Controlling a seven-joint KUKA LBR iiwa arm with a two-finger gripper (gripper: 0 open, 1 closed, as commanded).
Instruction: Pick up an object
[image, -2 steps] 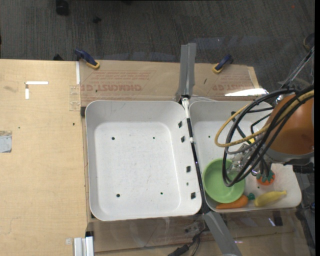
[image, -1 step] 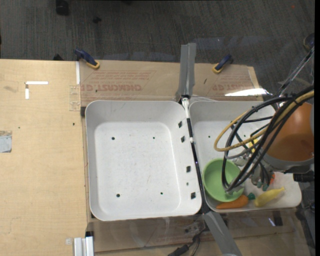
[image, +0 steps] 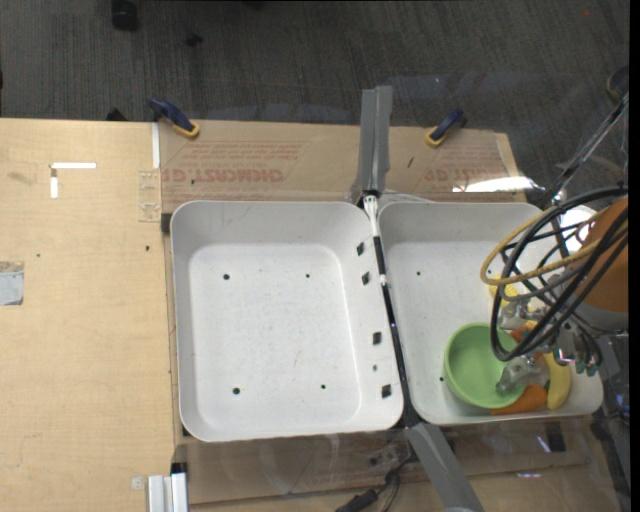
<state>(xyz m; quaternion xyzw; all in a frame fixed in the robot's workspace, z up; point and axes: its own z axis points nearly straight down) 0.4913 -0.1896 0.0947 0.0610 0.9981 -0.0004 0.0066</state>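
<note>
Gripper down in right bin, near-right corner, at green bowl; grip state: cannot tell. Yellow and orange items beside bowl.

The two bins, left and right, looked like smooth white plastic with a soft sheen. The green bowl in the right bin seemed glossy plastic. The bench to the left appeared as pale, matt wood. Cardboard lay matt and brown along the far side. The gripper showed dull grey metal, beside glossy black and yellow cables.
</note>
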